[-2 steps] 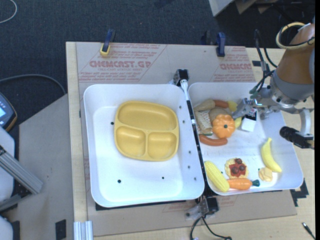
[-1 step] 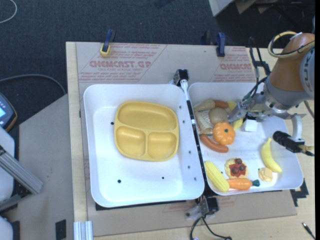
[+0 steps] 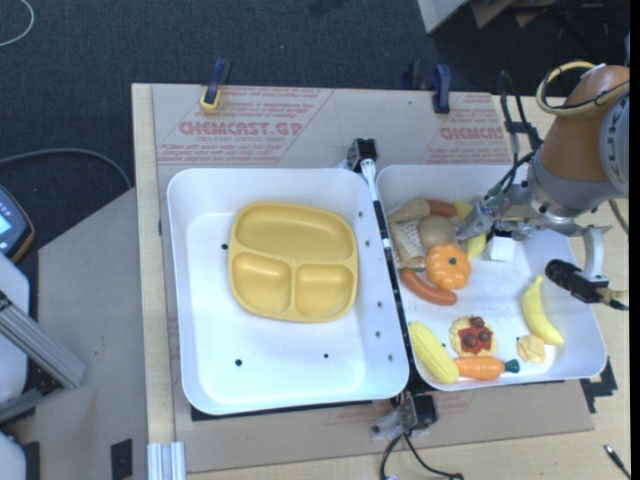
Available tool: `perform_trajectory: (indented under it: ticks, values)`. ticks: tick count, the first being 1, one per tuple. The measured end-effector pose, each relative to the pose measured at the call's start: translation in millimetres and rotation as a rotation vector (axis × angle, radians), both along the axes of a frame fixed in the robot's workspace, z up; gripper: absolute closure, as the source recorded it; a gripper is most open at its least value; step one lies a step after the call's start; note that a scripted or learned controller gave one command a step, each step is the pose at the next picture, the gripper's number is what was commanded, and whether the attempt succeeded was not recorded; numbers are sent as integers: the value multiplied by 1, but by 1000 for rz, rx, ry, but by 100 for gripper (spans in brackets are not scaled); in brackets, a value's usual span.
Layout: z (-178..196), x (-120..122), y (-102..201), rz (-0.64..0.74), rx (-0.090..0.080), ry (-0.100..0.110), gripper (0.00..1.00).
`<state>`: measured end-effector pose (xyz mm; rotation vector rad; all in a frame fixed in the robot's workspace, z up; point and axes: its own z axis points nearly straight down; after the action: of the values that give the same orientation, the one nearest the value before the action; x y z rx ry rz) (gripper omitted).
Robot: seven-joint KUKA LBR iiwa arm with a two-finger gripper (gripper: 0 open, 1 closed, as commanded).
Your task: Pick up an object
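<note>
Nearest the camera in the right bin (image 3: 585, 363) lie a carrot (image 3: 478, 369), corn (image 3: 433, 352) and a banana (image 3: 540, 311), loose for picking. Beyond them, the gripper (image 3: 482, 224) hangs low beside the small pumpkin (image 3: 447, 266), probably lining up on it. Whether it grips anything cannot be told.

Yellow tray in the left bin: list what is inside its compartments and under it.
The yellow tray shows three compartments, all bare yellow plastic, with no food in them. It lies flat on the left bin, so the bin floor beneath it is covered and cannot be checked.
</note>
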<state>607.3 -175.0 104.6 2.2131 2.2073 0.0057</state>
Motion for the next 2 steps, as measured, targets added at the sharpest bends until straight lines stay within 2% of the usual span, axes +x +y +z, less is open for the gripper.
perform_trajectory:
  ticks: [1, 2]
  values:
    - [11, 1, -1, 1, -6, -7, 100]
    - [56, 3, -7, 3, 6, 8, 100]
